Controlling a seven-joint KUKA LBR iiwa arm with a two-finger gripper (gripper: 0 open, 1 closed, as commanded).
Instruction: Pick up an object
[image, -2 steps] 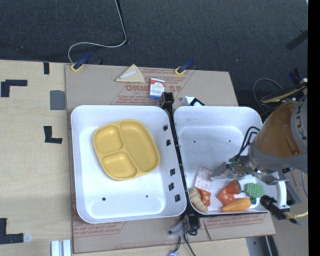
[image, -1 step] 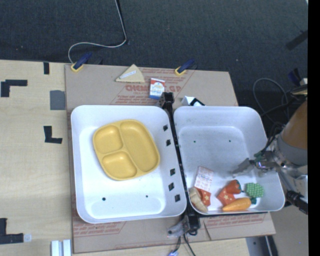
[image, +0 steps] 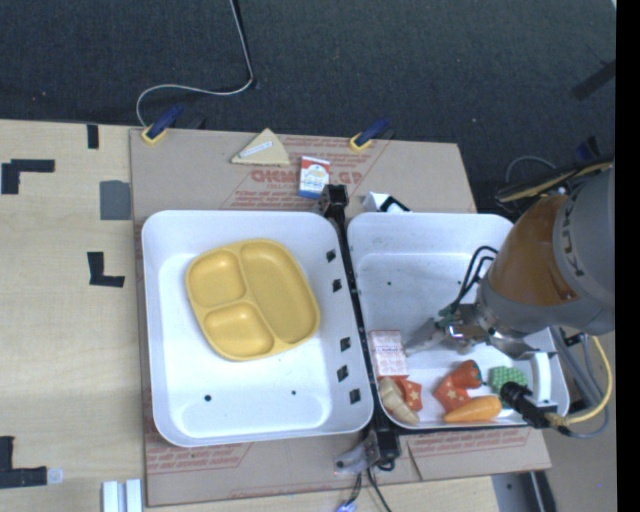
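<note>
a dark carpeted floor lies behind a wooden bench (image: 60, 330) topped with a cardboard sheet (image: 420, 165), on which two shallow white bins sit side by side. the left bin (image: 170, 400) holds a yellow divided plate (image: 250, 298). the right bin (image: 400, 245) holds a cluster along its near edge: a red-and-white packet (image: 388, 352), a pale bread-like piece (image: 398, 402), a red pepper-like item (image: 459, 383), an orange carrot (image: 472, 408) and a small green piece (image: 507, 377). the arm (image: 555, 265) reaches in from the right, its gripper (image: 452, 328) low over the right bin, just above the red item; whether its fingers are apart or together cannot be told. a small red-and-white box (image: 314, 177) stands on the cardboard behind the bins.
</note>
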